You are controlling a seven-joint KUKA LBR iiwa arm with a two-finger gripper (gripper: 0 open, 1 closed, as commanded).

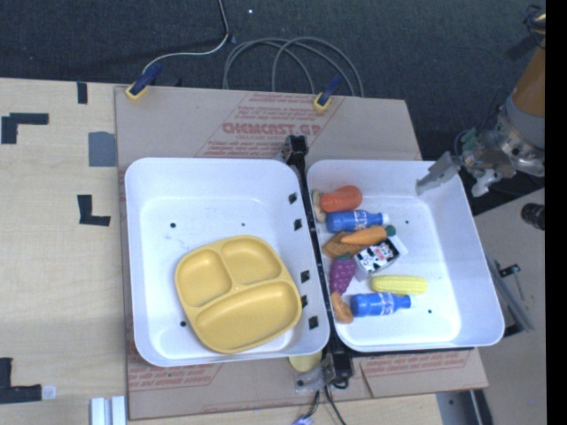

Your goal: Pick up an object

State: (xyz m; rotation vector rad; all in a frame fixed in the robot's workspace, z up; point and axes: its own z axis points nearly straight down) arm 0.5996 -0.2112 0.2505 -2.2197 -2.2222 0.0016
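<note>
With the gripper (pixel 452 168) fingers spread open and holding nothing at the right bin (pixel 461 237) upper right rim, the corn cob (pixel 399 284) lies below-left of the fingertips, probably light, rigid plastic, best pinched across its middle.

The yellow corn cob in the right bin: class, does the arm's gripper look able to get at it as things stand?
Probably yes. The corn cob lies uncovered on the right bin's floor, with open floor on its right side, and the gripper hangs at that bin's upper right rim. The blue bottle just below leaves little room.
</note>
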